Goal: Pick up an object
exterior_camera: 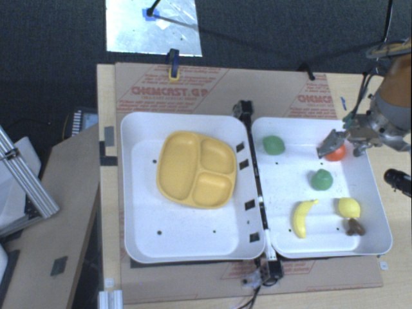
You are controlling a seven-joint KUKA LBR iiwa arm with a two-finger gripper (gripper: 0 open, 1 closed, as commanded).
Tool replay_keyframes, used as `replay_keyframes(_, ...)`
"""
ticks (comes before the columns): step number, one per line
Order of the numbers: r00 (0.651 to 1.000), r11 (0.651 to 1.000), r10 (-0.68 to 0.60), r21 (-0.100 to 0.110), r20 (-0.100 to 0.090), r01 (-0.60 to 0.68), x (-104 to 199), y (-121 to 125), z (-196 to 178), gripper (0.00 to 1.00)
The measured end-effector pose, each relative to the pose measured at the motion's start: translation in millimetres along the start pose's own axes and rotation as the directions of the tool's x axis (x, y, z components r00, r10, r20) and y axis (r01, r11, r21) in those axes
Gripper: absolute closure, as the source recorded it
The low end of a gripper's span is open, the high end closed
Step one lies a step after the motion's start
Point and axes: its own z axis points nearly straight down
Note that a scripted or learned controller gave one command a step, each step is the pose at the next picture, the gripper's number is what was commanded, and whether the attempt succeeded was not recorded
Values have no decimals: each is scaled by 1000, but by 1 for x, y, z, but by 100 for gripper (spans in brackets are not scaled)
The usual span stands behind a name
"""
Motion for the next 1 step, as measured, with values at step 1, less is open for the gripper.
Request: replay_keyframes(1, 1000, 1000, -3, -11, 2, 3, 0, 2, -6, 0)
